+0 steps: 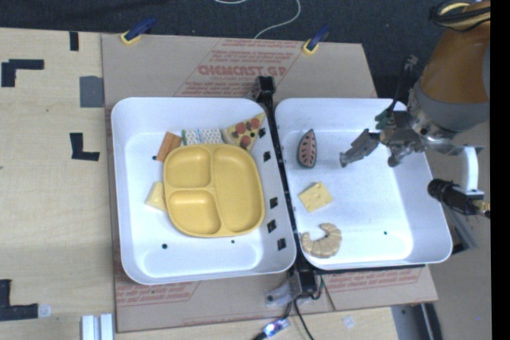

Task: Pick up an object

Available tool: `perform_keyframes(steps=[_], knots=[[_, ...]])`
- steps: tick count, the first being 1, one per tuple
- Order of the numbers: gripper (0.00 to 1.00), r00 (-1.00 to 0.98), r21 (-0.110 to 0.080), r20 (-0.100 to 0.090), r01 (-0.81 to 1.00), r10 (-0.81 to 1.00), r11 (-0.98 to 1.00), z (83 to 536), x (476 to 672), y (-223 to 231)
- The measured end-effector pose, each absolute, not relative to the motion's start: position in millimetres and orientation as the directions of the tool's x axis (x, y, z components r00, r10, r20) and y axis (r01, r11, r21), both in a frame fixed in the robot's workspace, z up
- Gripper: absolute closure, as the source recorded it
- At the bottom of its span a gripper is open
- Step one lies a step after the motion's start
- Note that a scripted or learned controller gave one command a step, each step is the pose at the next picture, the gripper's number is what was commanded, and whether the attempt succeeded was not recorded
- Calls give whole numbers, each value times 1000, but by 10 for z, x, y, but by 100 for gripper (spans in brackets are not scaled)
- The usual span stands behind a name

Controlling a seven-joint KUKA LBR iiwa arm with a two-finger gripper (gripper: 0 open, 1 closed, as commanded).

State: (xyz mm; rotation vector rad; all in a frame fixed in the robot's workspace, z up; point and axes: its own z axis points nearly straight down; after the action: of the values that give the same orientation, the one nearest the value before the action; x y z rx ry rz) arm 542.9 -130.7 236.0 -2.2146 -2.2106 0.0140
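1. Currently: arm enters from the right, gripper (373, 147) hangs over the right bin (414, 243), upper-middle of it. Two fingers visible, splayed apart – one reaching left toward the bin centre, the other nearer the wrist. Pincer is spread wide w/ nothing between the fingers.
2. Candidate objs in right bin: watermelon slice (308, 148) near the left wall, just left of the leading fingertip; cheese wedge (315, 197) below it; croissant (323, 240) at the lower-left corner.
3. Left bin (131, 171): yellow divided plate (213, 189) sitting over a few toy foods, incl. a pizza slice (245, 131) at its upper right. Well apart from the gripper.
4. Step in hand (judgement): approach/pre-grasp. No contact w/ any obj yet; height above bin floor can't be read from this angle.
5. Next move calls for: shift left to centre the fingers over the watermelon slice (nearest), align w/ its narrow axis, descend, close. Risk: slice sits close to the bin wall, so the far finger has little clearance.
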Motion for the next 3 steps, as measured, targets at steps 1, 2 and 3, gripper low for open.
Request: perform_keyframes(steps=[1,2,3], knots=[[0,-1,-2,1,1000,1000,1,2431,5453,-1305],[0,-2,-5,0,1000,1000,2,1965,5510,-1258],[0,0,-8,1,1000,1000,0,1335,5476,-1309]])
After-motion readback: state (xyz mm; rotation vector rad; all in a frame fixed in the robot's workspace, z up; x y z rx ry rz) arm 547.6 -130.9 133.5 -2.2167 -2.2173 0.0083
